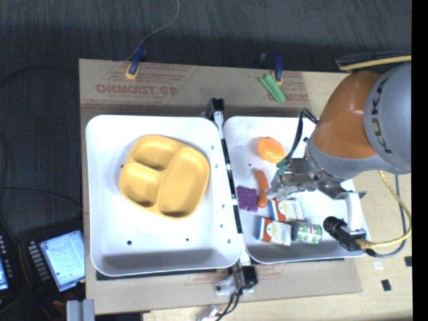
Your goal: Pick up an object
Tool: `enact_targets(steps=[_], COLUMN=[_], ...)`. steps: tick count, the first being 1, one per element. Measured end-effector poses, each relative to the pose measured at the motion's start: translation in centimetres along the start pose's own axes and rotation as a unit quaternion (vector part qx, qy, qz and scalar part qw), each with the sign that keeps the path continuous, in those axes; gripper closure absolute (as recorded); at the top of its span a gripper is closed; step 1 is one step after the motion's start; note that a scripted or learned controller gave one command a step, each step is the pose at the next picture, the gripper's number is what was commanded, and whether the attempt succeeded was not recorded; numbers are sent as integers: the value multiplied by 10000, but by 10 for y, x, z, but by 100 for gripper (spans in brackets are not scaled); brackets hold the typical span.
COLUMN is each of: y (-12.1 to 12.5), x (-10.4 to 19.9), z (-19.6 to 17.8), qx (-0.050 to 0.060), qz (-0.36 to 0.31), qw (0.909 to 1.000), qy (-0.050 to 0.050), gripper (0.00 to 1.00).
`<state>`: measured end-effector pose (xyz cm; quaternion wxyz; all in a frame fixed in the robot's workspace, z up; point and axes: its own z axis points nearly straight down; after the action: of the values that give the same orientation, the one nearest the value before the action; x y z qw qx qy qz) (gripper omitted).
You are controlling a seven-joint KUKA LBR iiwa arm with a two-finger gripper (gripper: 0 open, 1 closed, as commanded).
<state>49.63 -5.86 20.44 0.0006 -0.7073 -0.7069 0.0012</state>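
"CHEMCAST GP" on board (137,89); "KU" on arm (388,122)

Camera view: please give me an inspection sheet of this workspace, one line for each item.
Surface: cardboard-covered bench bearing left bin and right bin.
Job's things: orange ball, carrot, purple piece, two small cartons, green can, all in right bin.
Clutter: yellow divided tray in left bin.
Grippers: end effector low over the carrot; grip unclear.
Cables: yellow cable at right.
Surroundings: dark carpet, lit screen lower left.
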Motion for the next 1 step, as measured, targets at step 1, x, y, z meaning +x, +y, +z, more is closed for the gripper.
enact_targets(steps=[1], y=[0], x=[0], z=[0], qx=[-7], qz=[-2], qw=[10000], qy=[0], gripper=[0])
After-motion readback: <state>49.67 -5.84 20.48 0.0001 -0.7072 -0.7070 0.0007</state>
